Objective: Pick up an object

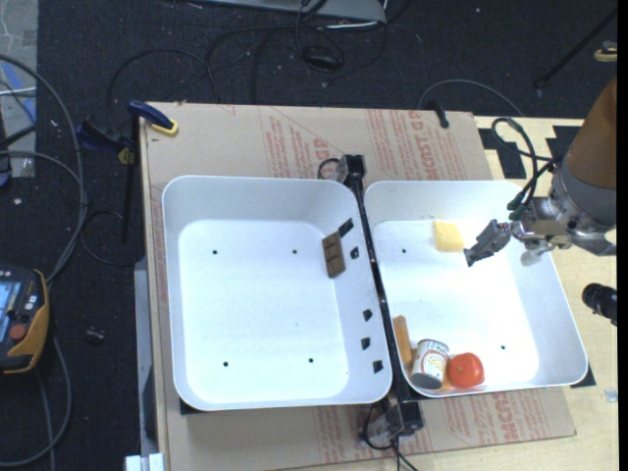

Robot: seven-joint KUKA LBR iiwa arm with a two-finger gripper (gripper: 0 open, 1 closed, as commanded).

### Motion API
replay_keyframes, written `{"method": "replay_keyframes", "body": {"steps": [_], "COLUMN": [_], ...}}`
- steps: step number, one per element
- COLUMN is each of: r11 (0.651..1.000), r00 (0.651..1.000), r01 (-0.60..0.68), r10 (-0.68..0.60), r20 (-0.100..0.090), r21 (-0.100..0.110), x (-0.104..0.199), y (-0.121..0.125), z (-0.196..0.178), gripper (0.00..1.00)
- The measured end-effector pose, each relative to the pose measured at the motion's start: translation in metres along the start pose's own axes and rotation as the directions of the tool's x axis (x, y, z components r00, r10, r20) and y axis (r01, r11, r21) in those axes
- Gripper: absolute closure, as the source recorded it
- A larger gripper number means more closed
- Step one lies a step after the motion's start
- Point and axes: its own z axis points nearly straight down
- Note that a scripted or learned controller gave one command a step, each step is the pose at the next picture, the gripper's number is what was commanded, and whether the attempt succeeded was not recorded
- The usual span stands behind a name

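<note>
My gripper [488, 242] hangs over the right bin [549, 292], in its upper right part, reaching in from the right edge. Its dark fingers point left and spread apart, with nothing between them. A yellow block [448, 235] lies just to the left of the fingertips, apart from them. At the bin's front edge sit a small can [429, 362] with a white label, a red-orange ball [466, 369] touching its right side, and an orange stick [402, 340] along the left wall.
The left bin [196, 224] holds a brown chocolate-bar-like piece [335, 255] near its right wall. A black divider clamp runs between the bins. Cables and a blue-yellow clamp [152, 118] lie beyond the bench's back edge.
</note>
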Motion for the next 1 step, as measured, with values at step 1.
{"method": "replay_keyframes", "body": {"steps": [1], "r11": [1.000], "r00": [1.000], "r01": [0.001], "r10": [-0.001], "r20": [0.001], "r21": [-0.006], "x": [0.0001], "y": [0.0011], "z": [-0.0030], "gripper": [0.00]}}
